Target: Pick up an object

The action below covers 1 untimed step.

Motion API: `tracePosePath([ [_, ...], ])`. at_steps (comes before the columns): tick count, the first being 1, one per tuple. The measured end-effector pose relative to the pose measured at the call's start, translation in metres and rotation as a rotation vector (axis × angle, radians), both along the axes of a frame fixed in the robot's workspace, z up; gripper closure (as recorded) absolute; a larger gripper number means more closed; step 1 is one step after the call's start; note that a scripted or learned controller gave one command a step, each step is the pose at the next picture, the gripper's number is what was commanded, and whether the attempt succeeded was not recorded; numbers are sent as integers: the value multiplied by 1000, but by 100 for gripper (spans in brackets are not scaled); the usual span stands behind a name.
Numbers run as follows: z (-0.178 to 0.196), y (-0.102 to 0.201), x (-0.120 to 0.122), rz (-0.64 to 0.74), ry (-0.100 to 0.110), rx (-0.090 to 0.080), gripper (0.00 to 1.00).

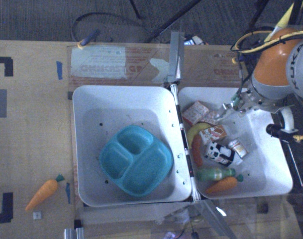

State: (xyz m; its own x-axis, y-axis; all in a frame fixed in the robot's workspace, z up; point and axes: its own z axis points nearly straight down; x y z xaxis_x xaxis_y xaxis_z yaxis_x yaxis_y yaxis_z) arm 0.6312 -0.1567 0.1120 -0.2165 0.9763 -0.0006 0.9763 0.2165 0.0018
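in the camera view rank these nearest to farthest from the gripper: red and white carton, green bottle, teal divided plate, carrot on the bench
Measured from the gripper in the right bin:
1. red and white carton, right bin, top left part.
2. green bottle, right bin, near front.
3. teal divided plate, left bin.
4. carrot on the bench, far left, outside both bins.

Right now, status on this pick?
Gripper low over right bin, nothing visibly held. Toys clustered along divider: carton, banana, cow, carrot.
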Motion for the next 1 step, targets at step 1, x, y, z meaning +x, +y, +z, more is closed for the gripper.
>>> tracePosePath([
  [1,-26,-5,-41,-68,-2,0,0],
])
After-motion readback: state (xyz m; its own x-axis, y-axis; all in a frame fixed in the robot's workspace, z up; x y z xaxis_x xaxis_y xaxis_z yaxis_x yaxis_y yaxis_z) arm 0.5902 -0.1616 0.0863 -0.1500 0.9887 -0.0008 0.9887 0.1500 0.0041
